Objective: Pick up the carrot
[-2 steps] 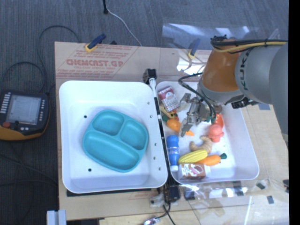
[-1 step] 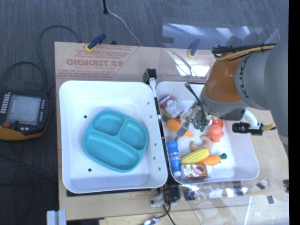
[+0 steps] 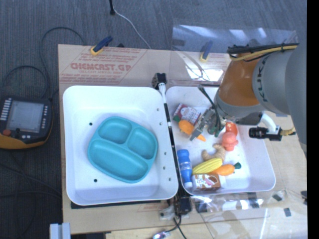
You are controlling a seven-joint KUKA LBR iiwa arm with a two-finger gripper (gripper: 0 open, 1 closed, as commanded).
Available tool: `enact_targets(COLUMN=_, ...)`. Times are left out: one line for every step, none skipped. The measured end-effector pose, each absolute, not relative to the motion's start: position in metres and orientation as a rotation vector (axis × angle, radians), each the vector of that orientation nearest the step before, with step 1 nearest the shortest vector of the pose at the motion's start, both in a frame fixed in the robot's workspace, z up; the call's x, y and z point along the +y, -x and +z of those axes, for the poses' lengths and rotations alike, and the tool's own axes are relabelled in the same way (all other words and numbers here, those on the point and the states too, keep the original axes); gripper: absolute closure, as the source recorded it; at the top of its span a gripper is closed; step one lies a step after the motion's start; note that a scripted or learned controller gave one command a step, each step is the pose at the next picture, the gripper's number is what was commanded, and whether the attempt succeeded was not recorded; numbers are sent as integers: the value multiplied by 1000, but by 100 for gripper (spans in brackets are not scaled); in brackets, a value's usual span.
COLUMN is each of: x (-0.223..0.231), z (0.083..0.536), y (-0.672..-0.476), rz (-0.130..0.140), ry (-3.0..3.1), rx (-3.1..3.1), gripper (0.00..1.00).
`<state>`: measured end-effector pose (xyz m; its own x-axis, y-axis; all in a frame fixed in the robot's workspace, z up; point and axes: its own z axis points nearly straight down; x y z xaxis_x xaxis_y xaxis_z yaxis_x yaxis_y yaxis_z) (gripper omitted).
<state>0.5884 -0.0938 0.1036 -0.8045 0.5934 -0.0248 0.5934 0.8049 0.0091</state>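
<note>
An orange carrot lies at the left side of the right bin, its thick end to the left and its thin tip pointing down-right. My gripper is low in that bin, directly over the carrot's thin end, and hides the carrot's middle. A second orange vegetable with a green stem lies near the bin's front, beside a yellow corn cob. The arm with its orange band comes in from the right.
The right bin also holds a red-and-white packet, a pink-red toy, a blue bottle and a small box. A teal divided plate lies in the left bin. A teach pendant sits far left.
</note>
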Motion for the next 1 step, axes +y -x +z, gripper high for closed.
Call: enact_targets(x=-25, z=184, y=-547, rz=0, ry=-1400, rx=2809, gripper=100)
